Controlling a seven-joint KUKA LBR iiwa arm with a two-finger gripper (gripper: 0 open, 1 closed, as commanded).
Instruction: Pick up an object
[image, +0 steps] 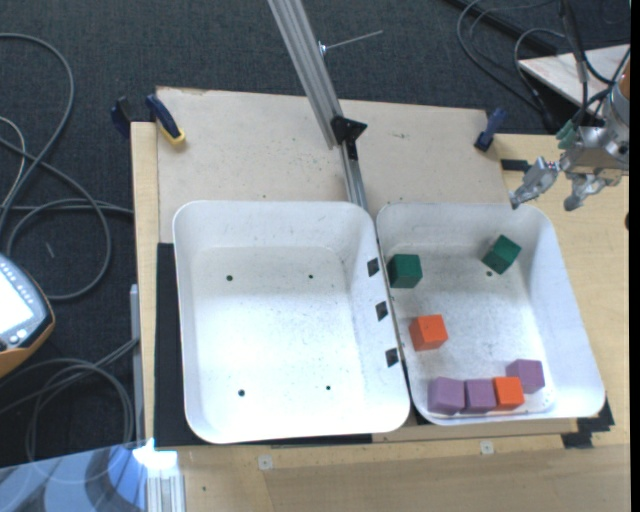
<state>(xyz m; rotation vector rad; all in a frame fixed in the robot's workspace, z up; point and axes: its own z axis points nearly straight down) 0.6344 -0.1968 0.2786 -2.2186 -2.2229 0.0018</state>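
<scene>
My gripper (552, 195) hangs above the far right corner of the right bin (570, 300), fingers spread open with nothing between them. Below and left of it a green block (501, 254) lies tilted on the bin floor. Another green block (405, 270) sits near the bin's left wall. An orange block (429, 332) lies in the middle. Along the near edge sit a purple block (447, 395), a second purple block (480, 394), a small orange block (509, 393) and a third purple block (526, 375).
The left bin (190, 300) stands beside the right one. A metal post (320, 80) slants up from between the bins at the back. Blue clamps (165, 118) hold the board's far corners. Cables lie on the floor at left.
</scene>
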